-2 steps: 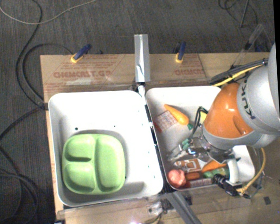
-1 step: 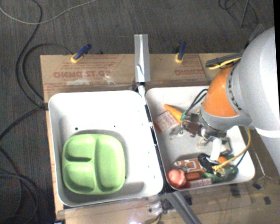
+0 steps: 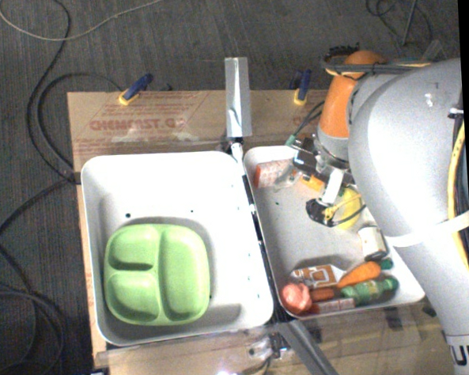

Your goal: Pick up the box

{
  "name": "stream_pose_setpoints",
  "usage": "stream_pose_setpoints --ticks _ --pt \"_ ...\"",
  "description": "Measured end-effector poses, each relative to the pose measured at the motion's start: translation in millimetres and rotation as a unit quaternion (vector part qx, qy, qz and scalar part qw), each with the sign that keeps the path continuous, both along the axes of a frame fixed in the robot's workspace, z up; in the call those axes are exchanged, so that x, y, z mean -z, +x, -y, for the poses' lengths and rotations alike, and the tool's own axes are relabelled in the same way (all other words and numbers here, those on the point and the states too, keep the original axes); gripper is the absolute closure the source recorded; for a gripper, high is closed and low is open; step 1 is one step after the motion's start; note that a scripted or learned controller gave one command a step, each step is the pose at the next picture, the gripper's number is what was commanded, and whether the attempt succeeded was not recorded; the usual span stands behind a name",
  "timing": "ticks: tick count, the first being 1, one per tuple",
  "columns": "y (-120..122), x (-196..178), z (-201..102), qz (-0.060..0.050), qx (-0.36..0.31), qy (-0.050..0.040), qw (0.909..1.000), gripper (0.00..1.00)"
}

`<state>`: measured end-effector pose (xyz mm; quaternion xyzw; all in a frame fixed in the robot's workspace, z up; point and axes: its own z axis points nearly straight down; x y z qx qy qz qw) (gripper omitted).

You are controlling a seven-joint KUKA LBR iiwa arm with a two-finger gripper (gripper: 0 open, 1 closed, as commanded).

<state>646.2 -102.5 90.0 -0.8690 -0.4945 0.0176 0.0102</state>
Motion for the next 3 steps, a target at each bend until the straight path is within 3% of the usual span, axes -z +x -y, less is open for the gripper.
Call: stream_pose_setpoints --ticks 1,2,3 --pt "9 -1 1 -0.024 0.170 0.0058 0.9851 0.00" --pt "-60 0 70 0.022 0.316 -0.0068 0.9483 0.00" --pt "1 -136 0 0.018 0.299 -0.0083 0.9540 0.00"
